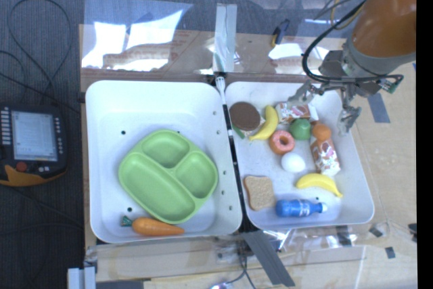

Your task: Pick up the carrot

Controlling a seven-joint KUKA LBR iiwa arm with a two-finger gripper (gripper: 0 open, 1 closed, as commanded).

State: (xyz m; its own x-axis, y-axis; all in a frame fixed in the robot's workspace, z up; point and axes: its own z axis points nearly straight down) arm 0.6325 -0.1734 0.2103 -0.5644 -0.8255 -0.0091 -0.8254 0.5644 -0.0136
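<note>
The carrot (157,227), orange with a small green stub at its left end, lies flat along the front wall of the left bin (101,118), just below the green divided plate (169,176). My gripper (327,105) hangs over the back right corner of the right bin (358,203), far to the right of the carrot. Its fingers (348,117) are spread open with nothing between them. An orange ball (321,132) and a green ball (301,128) lie just below the gripper.
The right bin holds several toy foods: a brown cookie (244,116), two bananas (268,122), a pink donut (281,141), a white egg (293,162), a bread slice (258,191), a blue bottle (298,208) and a wrapped snack (326,158). A teach pendant (30,142) sits off the bench at left.
</note>
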